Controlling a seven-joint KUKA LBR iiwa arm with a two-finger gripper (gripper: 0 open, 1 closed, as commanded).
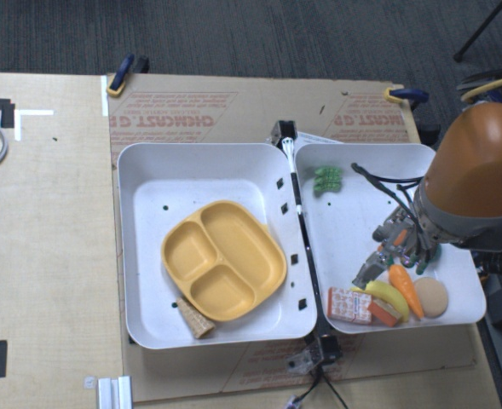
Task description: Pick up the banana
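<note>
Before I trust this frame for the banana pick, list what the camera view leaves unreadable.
- Tool: small and dark under the orange wrist; whether it is open or shut cannot be read.
- Banana: its near end is crowded by the carrot and the red packet.
- Brown block: partly under the yellow tray.

Glossy plastic banana (389, 296), smooth white plastic bin (353, 220)

banana (390, 296) beside carrot (406, 289), right bin (344, 220)
</note>
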